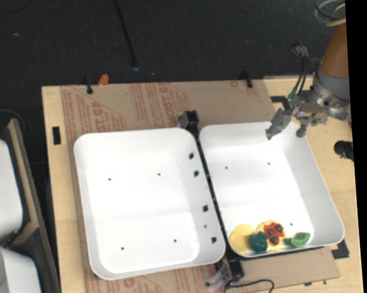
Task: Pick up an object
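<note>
You see pale wooden bench [63, 199] under printed cardboard sheet [131, 109]. Dark floor [182, 31] beyond, black cable [126, 35] trailing across it. White furniture with wooden edge [4, 203] at your left. Lighting even, overhead.

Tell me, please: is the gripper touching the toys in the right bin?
Apart. In the camera view the gripper is at the bin's far edge; the toys lie at its near edge.

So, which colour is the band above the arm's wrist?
Orange band, seen in the camera view at its upper right.
</note>
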Controlling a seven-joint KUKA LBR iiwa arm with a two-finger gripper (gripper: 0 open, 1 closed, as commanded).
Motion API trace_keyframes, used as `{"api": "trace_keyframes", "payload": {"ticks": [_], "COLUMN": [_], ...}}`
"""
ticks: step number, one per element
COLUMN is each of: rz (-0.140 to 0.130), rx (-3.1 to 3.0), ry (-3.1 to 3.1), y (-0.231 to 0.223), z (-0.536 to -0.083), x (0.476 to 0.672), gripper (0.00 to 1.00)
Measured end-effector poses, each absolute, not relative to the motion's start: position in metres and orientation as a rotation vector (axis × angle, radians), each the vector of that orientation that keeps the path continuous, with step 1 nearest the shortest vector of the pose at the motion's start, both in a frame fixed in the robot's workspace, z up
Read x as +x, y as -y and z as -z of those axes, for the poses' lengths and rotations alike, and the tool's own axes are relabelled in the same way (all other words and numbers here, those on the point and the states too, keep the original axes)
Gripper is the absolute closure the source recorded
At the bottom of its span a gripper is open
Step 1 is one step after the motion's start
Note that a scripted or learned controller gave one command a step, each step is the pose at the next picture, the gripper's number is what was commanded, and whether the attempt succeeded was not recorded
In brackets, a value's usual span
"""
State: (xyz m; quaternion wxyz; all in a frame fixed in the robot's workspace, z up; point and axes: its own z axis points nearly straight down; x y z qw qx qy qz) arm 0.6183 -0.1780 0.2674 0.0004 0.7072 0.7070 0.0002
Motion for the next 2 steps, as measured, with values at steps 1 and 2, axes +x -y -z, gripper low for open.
{"api": "trace_keyframes", "payload": {"ticks": [1, 2], "rz": [0.011, -0.003], "rx": [2.228, 2.219], "ry": [-2.23, -2.222], "y": [0.129, 0.095], "z": [-0.111, -0.134], "x": [0.556, 0.537], "gripper": [0.0, 0.0]}}
